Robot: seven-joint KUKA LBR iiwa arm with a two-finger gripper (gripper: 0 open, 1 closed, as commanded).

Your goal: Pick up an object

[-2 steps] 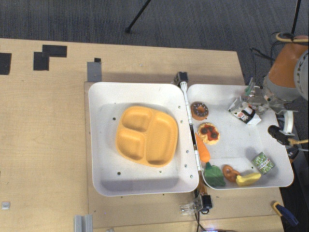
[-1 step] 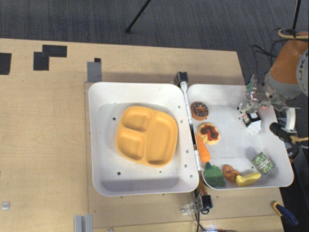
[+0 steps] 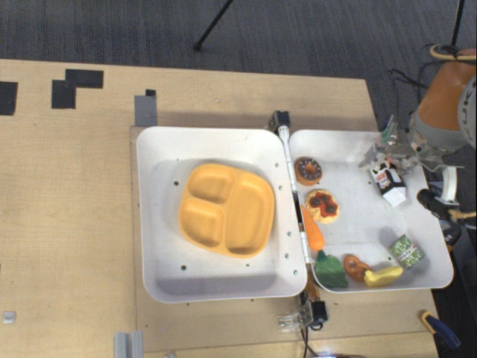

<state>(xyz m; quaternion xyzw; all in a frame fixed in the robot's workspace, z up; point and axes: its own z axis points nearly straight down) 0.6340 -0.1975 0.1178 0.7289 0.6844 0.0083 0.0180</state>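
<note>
My gripper [image 3: 387,174] hangs over the back right part of the right bin [image 3: 350,151], below the orange band of the arm. In that bin, along its left side, lie a chocolate donut [image 3: 308,170], a small round pizza [image 3: 323,205] and an orange carrot [image 3: 315,236]. At the front edge sit a green leafy piece [image 3: 329,269], a brown pretzel-like piece [image 3: 355,265] and a yellow banana [image 3: 384,276]. A small green box [image 3: 406,251] lies at the front right, well in front of the gripper. Nothing shows clearly in the gripper's grasp.
The left bin [image 3: 160,274] holds a yellow divided plate [image 3: 226,208] in its middle. A ridge [image 3: 292,192] separates the two bins. The bare white floor in the middle of the right bin lies between the gripper and the food items.
</note>
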